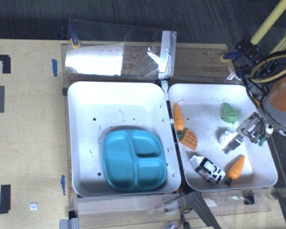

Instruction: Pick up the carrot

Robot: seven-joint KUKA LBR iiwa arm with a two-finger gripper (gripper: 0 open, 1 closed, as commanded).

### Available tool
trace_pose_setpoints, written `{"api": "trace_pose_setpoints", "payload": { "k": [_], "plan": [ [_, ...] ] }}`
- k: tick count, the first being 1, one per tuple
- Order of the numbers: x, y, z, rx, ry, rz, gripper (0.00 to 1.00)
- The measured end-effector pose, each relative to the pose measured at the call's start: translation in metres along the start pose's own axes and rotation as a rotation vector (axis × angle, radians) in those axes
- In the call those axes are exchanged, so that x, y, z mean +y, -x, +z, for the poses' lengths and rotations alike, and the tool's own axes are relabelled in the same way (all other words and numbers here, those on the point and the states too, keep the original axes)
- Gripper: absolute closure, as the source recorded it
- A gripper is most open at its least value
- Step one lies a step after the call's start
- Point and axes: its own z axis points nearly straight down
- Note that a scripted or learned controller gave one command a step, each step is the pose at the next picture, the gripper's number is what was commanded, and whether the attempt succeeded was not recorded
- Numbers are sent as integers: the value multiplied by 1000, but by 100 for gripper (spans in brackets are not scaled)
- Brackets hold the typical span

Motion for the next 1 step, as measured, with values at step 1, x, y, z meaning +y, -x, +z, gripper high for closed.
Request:
{"api": "trace_pose_setpoints", "payload": {
  "k": [1],
  "plan": [
    [-36,11,87,9,-6,62,0]
  ]
}}
